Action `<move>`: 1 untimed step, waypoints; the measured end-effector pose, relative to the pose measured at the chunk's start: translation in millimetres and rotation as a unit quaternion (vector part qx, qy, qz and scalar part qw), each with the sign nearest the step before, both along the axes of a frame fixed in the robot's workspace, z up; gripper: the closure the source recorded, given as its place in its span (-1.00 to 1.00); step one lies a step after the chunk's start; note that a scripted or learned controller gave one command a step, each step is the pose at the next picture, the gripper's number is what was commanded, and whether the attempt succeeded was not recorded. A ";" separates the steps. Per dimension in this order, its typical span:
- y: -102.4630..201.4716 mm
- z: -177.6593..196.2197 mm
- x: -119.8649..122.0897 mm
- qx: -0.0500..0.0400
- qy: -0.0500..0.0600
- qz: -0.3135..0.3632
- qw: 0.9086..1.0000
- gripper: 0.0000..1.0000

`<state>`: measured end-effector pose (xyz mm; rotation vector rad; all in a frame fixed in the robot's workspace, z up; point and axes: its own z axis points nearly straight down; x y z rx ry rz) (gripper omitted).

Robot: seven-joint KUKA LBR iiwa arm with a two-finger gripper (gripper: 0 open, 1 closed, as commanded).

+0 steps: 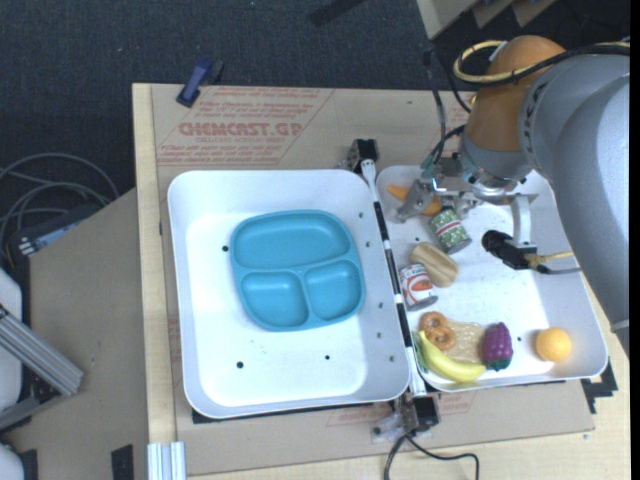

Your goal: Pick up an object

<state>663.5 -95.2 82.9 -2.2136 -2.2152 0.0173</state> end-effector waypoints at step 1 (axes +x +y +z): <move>0.1 0.0 0.0 0.000 0.000 0.000 1.000 -1.00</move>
